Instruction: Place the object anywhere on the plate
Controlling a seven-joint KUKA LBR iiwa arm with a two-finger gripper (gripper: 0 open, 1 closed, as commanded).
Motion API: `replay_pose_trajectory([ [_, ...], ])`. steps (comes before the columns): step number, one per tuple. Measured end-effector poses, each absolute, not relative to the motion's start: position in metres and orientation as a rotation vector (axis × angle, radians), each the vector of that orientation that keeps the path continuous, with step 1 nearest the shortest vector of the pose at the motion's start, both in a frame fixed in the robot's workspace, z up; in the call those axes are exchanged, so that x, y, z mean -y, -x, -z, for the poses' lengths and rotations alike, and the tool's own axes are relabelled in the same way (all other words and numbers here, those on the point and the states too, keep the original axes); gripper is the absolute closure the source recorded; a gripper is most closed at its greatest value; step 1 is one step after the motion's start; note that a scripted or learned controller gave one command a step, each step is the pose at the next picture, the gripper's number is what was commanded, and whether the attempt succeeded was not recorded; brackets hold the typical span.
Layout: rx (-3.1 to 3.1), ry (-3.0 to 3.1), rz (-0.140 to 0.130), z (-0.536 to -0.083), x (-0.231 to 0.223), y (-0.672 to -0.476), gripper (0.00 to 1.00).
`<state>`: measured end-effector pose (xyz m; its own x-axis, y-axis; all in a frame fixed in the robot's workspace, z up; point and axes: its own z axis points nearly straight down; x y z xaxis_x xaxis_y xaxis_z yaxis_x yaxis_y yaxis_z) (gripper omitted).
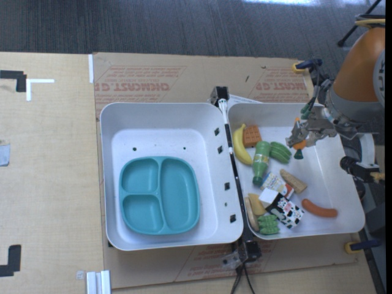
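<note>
The end effector (299, 141) hangs over the right white plastic bin (334, 224), pinching a small orange-and-green toy piece (298, 146) between its fingers. The piece looks like light, stiff, smooth plastic, likely to slip, so a hold across its middle seems safest. Just left lie a green toy vegetable (280, 152) and a yellow toy banana (241, 149). Far left sits the teal three-compartment plate (160, 195) in the left white bin (113, 182).

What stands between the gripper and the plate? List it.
The two bins' adjoining walls cross the way from the gripper to the plate; a banana and a green bottle lie before them in the right bin. All look low.
</note>
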<state>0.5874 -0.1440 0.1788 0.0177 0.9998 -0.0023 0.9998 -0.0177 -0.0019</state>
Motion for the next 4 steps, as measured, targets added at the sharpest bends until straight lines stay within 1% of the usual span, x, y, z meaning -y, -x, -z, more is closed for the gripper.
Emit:
replay_pose_trajectory([
  [1,-1.890,-2.508,0.006,-0.265,0.162,-0.620,1.00],
  [2,-1.378,-2.822,0.006,-0.324,0.198,-0.627,1.00],
  [3,-1.231,-2.893,0.011,-0.283,0.123,-0.551,1.00],
  [4,-1.062,-2.960,0.008,-0.120,0.094,-0.536,1.00],
])
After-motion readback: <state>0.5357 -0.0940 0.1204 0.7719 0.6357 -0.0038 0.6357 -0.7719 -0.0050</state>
